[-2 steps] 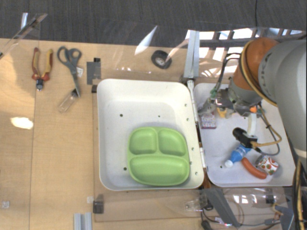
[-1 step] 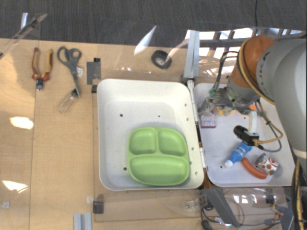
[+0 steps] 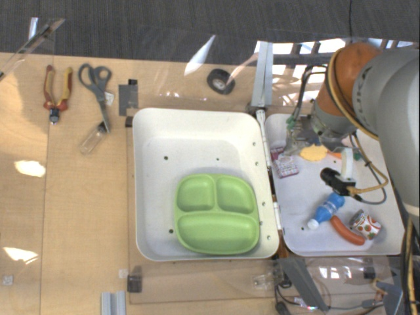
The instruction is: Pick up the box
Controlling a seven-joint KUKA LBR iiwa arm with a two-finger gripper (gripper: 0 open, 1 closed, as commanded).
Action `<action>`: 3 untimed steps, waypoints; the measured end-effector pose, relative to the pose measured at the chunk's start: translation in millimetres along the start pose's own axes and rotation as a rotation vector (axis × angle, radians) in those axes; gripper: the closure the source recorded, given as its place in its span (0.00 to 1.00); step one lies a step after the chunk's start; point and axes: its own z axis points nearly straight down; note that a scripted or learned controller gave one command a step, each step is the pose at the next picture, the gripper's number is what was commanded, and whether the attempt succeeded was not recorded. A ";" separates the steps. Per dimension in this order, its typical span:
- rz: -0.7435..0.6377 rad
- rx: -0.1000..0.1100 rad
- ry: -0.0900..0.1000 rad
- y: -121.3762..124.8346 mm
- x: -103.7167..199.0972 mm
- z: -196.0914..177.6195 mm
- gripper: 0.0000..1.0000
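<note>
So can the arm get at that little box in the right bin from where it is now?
Probably yes. The box lies flat near the right bin's left wall, with nothing on top of it. The end effector hangs just above and beside it. The wall close by may crowd a grasp.

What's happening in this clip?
The arm reaches in over the right bin, its gripper low near the bin's far left corner, just above a small box. Nothing is visibly held. A blue bottle, a yellow item and a red piece lie in that bin. The left bin holds a green tray.
</note>
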 end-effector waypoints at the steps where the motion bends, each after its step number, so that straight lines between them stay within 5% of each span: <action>1: 0.000 0.001 0.000 -0.2 0.0 0.2 0.00; 2: 0.089 -0.003 -0.003 -25.3 0.5 10.0 0.00; 3: 0.083 -0.007 -0.002 -22.7 2.5 -1.9 1.00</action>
